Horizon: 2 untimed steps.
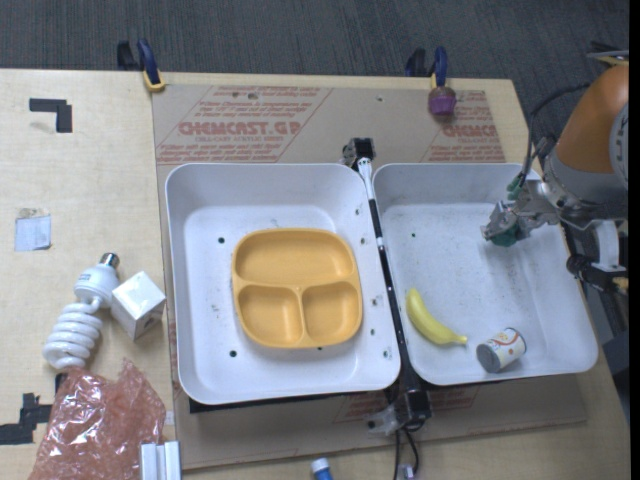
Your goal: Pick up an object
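In the right bin (560,298) a yellow banana (435,321) lies near the left wall. A small white can (502,349) with red and yellow markings lies on its side near the front edge. My gripper (503,228) hangs over the bin's upper right part, well away from both. A small teal-green patch (498,234) shows at its tip, and I cannot tell what it is or whether it is held. A yellow three-compartment tray (297,286) sits in the middle of the left bin (200,268).
The grey arm with its orange band (590,128) comes in from the right. A purple object (442,100) sits on the cardboard behind the bins. Left of the bins lie a spiral light bulb (78,320), a white cube (138,303) and pink plastic wrap (95,423).
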{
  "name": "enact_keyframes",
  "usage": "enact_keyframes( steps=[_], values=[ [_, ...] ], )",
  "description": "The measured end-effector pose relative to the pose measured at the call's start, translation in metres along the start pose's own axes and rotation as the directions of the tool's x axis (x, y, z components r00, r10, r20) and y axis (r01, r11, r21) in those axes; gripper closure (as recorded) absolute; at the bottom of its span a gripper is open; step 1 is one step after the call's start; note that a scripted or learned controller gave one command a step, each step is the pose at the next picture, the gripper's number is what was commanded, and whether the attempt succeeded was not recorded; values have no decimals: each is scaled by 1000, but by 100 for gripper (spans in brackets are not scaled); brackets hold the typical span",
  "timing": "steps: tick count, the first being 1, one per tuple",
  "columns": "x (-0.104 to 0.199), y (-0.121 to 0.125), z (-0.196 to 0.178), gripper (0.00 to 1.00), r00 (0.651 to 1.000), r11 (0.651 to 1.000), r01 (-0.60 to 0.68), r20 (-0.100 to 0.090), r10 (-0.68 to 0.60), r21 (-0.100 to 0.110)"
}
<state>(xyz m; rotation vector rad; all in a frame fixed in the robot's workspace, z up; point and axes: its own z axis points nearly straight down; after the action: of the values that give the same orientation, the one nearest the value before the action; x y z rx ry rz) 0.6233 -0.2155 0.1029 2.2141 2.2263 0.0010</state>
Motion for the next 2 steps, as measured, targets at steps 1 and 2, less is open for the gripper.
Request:
enact_keyframes(
  steps=[1,2],
  values=[
    [37,-58,-106,100,1000,1000,-5,0,5,0],
    [103,-135,-111,100,1000,1000,-6,0,6,2]
  ],
)
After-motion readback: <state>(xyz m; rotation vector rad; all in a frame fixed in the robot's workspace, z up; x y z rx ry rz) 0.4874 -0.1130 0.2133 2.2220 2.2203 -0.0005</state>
